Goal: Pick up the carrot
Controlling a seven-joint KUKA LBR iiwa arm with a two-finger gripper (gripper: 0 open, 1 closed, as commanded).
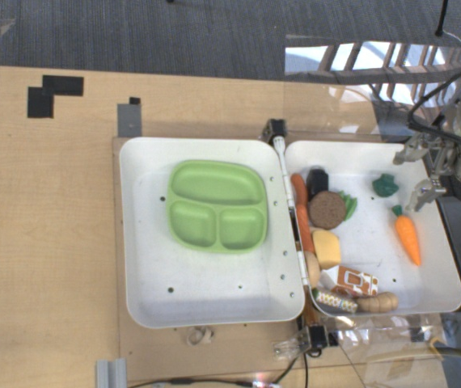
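Camera view shows the small orange plastic carrot [408, 238] lying loose on the right white bin's [450, 297] floor near its right wall, the metal end effector [426, 186] hovering just above-right, its opening impossible to tell.
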